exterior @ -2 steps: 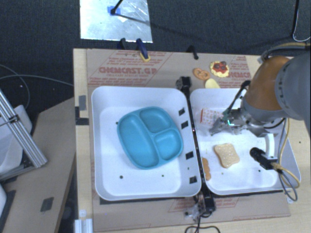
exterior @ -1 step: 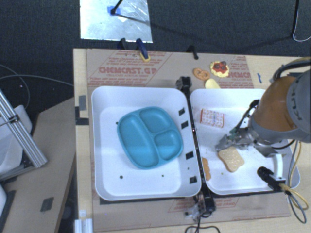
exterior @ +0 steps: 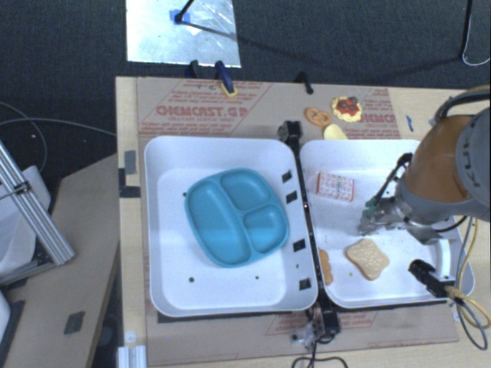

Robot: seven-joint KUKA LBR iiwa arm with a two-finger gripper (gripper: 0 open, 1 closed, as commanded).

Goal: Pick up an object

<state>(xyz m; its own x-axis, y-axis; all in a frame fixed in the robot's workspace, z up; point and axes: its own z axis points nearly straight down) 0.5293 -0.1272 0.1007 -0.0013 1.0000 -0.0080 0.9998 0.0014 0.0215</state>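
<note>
Tool: the grey two-finger tool (exterior: 371, 222) hangs low inside the right bin, below the arm's orange band; whether it is spread or pressed together cannot be told, and nothing shows pinched in it.
Nearest thing: a tan toast-shaped toy slice of bread (exterior: 367, 257) lies on the bin floor just near-side of the tool, close under it but apart from it.
Bread's long axis: it runs slantwise, from far-left to near-right.
Other candidates: a flat white card with red print (exterior: 336, 185) lies to the far-left of the tool; a thin orange-brown strip (exterior: 325, 266) lies left of the bread, against the dividing wall.
Judgement: the bread looks the likeliest target, since a short shift toward the near side would put the tool over it.
Right bin: one shallow white bin (exterior: 418, 148) holding three things.
Left bin: one shallow white bin (exterior: 170, 297) holding one blue plastic divided plate (exterior: 236, 217) with three compartments.
Tabletop: three small toy foods on the cardboard beyond the bins: a brown pretzel-like piece (exterior: 317, 116), a red-topped round piece (exterior: 347, 108), a pale yellow piece (exterior: 334, 133).
</note>
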